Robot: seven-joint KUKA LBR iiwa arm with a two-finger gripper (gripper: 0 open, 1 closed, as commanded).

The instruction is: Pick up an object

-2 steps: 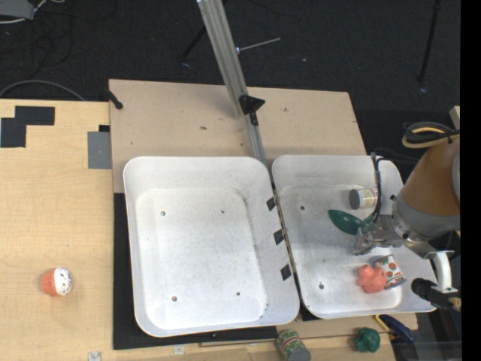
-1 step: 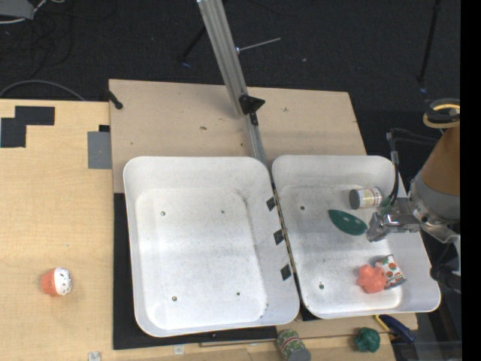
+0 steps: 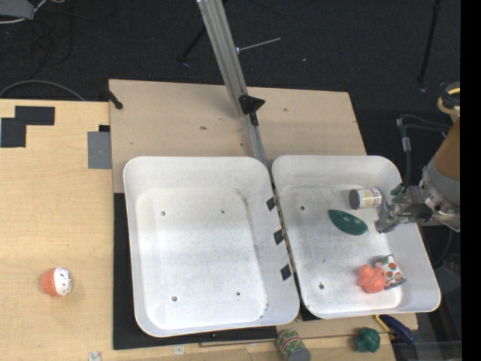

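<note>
Camera view shows you the small jar point(image 3: 365, 198) lying on its side in the right bin point(image 3: 331, 299), long axis left to right, just above the green leaf-shaped object point(image 3: 347, 222). Your gripper point(image 3: 389, 218) hangs just beside both, over the bin's right part; nothing sits between its fingers. An orange object point(image 3: 370, 278) lies lower. The left bin point(image 3: 143, 171) rests on the wooden bench point(image 3: 180, 119).

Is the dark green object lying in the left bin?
No, the dark green object lies in the right bin, between the small jar and the orange toy.
</note>
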